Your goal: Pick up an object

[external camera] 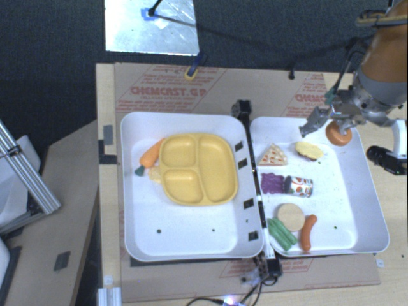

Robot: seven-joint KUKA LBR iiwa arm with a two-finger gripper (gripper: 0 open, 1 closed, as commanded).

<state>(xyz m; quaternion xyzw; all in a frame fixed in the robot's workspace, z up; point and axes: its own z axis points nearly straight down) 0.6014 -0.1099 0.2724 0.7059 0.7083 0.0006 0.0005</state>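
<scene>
Right, biggest first: the counter (159, 85) shows brown printed board, and on it sit two shallow white bins, the left bin (137, 234) and the right bin (373, 225), glossy moulded plastic with rounded rims. The left one carries a yellow divided plate (194, 167), smooth, three-welled, with a toy carrot (150, 154) tucked against its left edge. Over the right bin's far corner hangs the gripper (328, 116), jaws parted, and an orange round piece (338, 135) sits just beneath them, not clearly pinched. My read: it should centre over that piece and close squarely, since a rounded, slick shape could squirt sideways. Nearby lie a yellow lump (309, 150), a pizza wedge (273, 155), a small can (299, 186) and a sausage (307, 232).
</scene>
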